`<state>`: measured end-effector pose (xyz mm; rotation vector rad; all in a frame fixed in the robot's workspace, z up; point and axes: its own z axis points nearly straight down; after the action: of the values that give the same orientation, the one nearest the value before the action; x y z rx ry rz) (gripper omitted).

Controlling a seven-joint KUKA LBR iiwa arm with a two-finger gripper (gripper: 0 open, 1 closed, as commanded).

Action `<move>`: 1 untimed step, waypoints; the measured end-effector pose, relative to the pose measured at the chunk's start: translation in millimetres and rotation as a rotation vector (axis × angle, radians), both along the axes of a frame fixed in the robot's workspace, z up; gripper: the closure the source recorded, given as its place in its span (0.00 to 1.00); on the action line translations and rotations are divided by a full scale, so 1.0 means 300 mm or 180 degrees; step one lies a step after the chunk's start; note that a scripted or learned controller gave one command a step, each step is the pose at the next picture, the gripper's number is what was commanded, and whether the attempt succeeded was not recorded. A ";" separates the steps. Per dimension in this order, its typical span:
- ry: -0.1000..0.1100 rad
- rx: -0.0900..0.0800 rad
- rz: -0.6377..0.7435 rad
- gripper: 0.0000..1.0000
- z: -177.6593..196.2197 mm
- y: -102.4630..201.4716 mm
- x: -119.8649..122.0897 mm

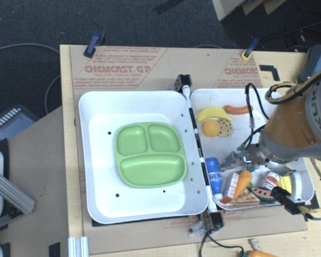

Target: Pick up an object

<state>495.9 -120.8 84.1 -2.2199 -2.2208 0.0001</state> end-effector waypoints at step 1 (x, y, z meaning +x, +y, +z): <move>-0.0008 -0.0008 -0.0002 0.00 0.072 -0.315 0.196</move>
<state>554.5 -215.2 105.6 -2.2231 -2.2227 0.0001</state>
